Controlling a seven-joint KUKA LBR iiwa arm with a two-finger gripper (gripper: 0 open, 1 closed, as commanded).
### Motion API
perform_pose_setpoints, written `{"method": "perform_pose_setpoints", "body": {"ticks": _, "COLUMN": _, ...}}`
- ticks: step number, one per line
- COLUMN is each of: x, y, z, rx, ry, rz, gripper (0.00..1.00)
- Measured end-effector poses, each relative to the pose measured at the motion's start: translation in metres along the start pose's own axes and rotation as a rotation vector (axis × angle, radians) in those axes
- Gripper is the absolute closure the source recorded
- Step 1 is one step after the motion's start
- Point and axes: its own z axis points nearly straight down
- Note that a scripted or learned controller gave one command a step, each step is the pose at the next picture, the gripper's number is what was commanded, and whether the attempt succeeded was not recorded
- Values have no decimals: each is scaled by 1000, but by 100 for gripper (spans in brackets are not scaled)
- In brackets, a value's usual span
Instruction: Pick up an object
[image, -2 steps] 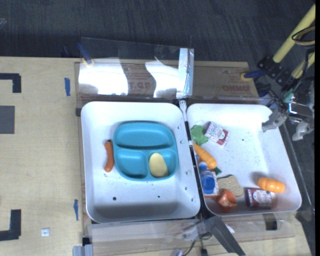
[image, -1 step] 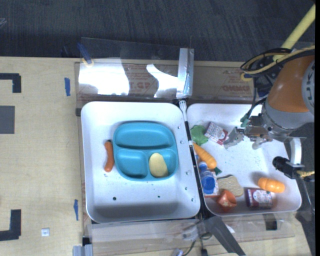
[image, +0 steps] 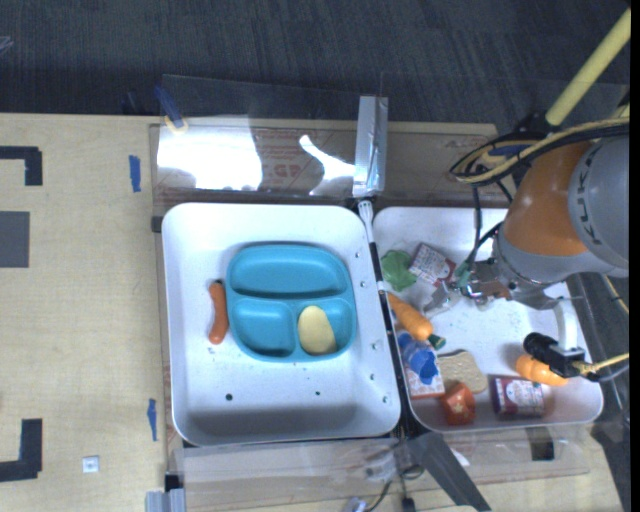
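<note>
1. The end effector (image: 468, 287) hung low over the upper middle of the right bin (image: 500, 330), under the grey arm (image: 600, 215) with its orange band. Whether it was released or clenched could not be told, and nothing could be seen held in it.
2. Things to pick lay crowded along that bin's left and near sides. Closest was a printed packet (image: 431, 263), just left of the end effector, with a green thing (image: 397, 268) touching its far side.
3. Below those, an orange carrot (image: 410, 315) lay at a slant against the bin's left wall.
4. Nearer the front sat a blue packet (image: 422, 366), a slice of bread (image: 464, 368) beside it, a red round fruit (image: 459, 403) and a dark red can (image: 517, 396) lying on its side.
5. The left bin (image: 180, 330) held a blue divided tray (image: 290, 270) with a yellow fruit (image: 316, 329) in its lower right compartment.
6. An orange sausage-shaped thing (image: 217, 312) lay just beside the tray's left edge.
7. Both bins stood on the pale wooden bench (image: 70, 300).
</note>
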Motion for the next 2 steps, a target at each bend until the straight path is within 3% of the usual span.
{"method": "perform_pose_setpoints", "body": {"ticks": 1, "x": -6, "y": 50, "z": 19, "rx": -2, "ry": 0, "rz": 211, "gripper": 0}}
{"method": "perform_pose_setpoints", "body": {"ticks": 2, "x": -7, "y": 51, "z": 10, "rx": -3, "ry": -2, "rz": 210, "gripper": 100}}
